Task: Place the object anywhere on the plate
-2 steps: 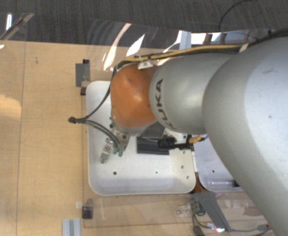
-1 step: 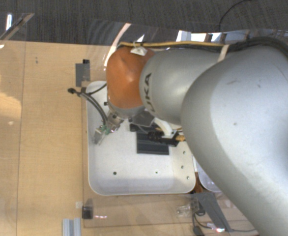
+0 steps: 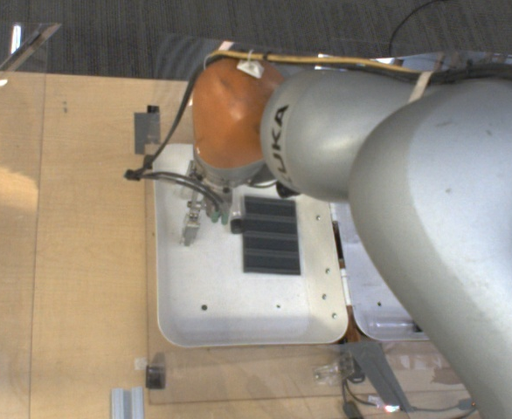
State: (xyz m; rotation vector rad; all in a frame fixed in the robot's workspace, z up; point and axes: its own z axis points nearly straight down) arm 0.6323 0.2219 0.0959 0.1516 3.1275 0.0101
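Placement is awaiting execution, by all appearances: the gripper (image 3: pixel 200 217) is hovering low over the left bin (image 3: pixel 179 314), its opening state impossible to tell, while the dark ribbed block (image 3: pixel 271 234), presumably the object, is lying flat on that bin's floor just beside it.

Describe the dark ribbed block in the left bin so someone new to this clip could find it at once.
Start at the left white bin, the one mostly uncovered by the big grey arm. In its upper middle, just right of the gripper hanging below the orange band, lies a dark rectangular block. Its three or four parallel ridged strips set it apart from the bare white floor around it.
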